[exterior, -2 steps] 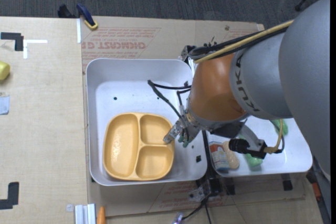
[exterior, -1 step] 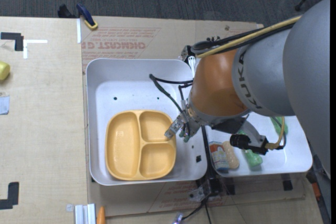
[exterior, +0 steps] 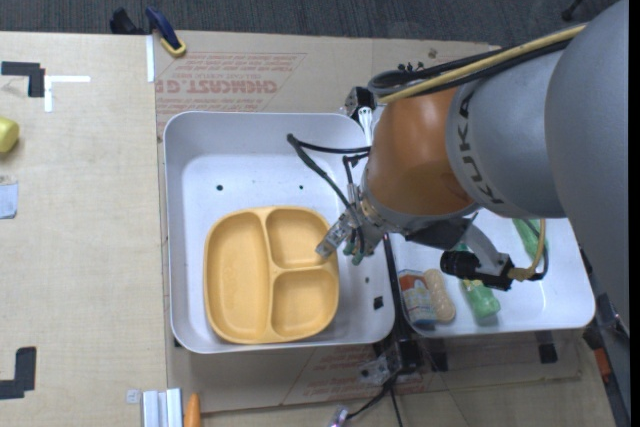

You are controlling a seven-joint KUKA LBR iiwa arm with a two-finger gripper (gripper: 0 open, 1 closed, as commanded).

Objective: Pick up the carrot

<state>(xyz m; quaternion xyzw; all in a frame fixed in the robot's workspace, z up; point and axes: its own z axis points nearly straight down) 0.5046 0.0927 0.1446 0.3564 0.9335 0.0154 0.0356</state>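
Hand low over the plate's rim, likely carrot in the other bin

Reaches in from the right of the frame with the grey arm (exterior: 560, 115) bent steeply down, orange band (exterior: 420, 155) above the wrist. Sets the hand (exterior: 342, 241) low over the left bin (exterior: 190, 155), at the right rim of the yellow plate (exterior: 240, 275). Cannot tell whether open or closed.

Counts two white bins, one three-compartment plate, one beige item (exterior: 438, 296), two green items (exterior: 482, 302) (exterior: 527, 235), and one orange-red piece (exterior: 408, 286).

Places that orange-red piece, perhaps the carrot and partly hidden, in the right bin (exterior: 570, 300), touching the beige item, lower right of the hand, across the wall between the bins.
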